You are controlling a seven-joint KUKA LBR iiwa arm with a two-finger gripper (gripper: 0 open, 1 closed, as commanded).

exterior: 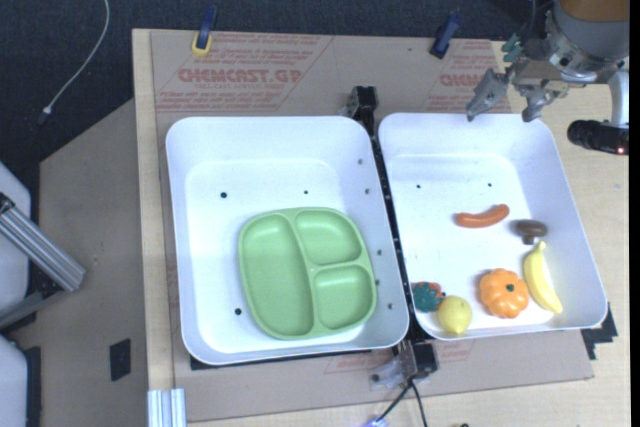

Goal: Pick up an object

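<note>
Fingers spread and holding nothing, the gripper (508, 101) hangs over the right bin's (440, 150) far rim — sausage (481, 216), banana (541, 279), pumpkin (502, 293) and lemon (454, 314) crowd its near-right end, leaving its far floor open.

Red letters on the brown board (300, 65) behind the bins say "CHEMCAST GP". The same red print starts again at the upper right, partly hidden.

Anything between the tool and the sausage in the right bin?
Nothing visible. The tool, fingers spread, sits over the right bin's far rim. The sausage lies alone mid-bin, with bare floor between. The mushroom is apart to its right.
</note>
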